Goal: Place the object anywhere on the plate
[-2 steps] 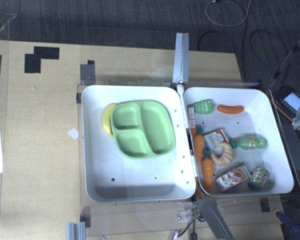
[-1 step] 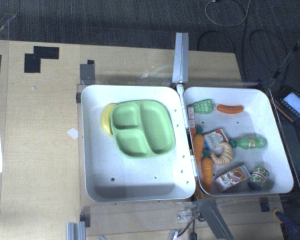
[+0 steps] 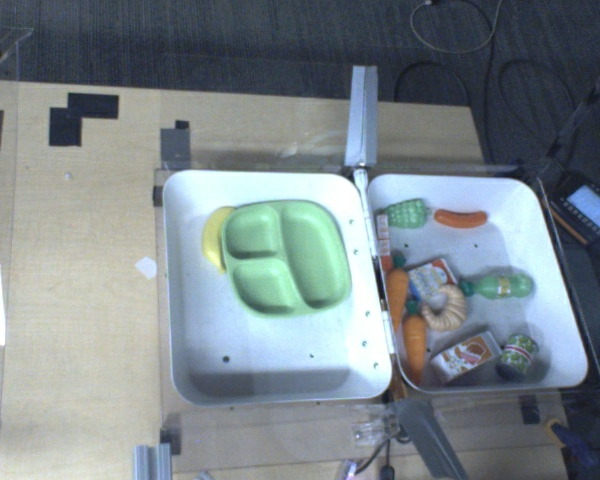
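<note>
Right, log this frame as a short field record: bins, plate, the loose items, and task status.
left bin: holds a green divided plate, three compartments, nothing on it
beside plate: a yellow item partly tucked under its left edge
right bin: holds the toy foods
items: sausage, green bottle, two carrots along the left wall, bagel, small carton, green can
task status: no object on the plate yet
</note>
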Controlling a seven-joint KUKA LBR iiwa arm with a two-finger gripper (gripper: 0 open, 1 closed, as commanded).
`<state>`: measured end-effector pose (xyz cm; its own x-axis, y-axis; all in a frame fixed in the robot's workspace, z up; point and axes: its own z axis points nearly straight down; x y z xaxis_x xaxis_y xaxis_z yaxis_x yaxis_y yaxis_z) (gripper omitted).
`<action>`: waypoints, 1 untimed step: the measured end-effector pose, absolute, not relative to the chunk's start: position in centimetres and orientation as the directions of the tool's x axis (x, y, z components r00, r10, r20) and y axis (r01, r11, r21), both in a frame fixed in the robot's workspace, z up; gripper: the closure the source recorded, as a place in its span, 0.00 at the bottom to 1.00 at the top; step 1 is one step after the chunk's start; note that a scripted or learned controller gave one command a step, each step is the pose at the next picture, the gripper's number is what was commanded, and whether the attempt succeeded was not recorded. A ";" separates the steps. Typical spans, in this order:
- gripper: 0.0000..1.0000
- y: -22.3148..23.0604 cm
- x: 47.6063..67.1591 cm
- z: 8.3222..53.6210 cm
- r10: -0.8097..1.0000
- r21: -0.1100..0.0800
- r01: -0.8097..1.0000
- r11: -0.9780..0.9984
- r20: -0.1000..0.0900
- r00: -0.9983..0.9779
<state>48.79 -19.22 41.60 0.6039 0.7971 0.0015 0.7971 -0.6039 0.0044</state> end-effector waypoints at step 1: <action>1.00 -19.5 48.8 41.6 0.725 0.004 0.725 -0.689 0.003 0.689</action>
